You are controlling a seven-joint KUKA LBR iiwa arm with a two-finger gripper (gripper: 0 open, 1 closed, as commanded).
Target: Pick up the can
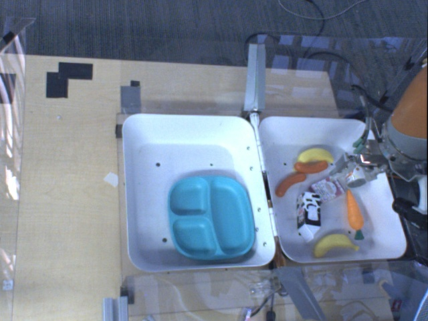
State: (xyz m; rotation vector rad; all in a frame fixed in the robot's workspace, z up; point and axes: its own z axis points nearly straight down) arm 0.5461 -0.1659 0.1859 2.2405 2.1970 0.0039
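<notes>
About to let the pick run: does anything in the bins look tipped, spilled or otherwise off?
Yes: the can in the right bin looks crushed and lies on its side, beside the black-and-white carton, which also lies flat. The end effector sits just right of the can. Nothing looks spilled.

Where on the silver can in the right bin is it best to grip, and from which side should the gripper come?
The can seems to lie on its side, crumpled, close above the black-and-white carton. Probably best to come straight down from above and grip its middle, closing across its short width. The gripper is already just to its right in the view.
</notes>
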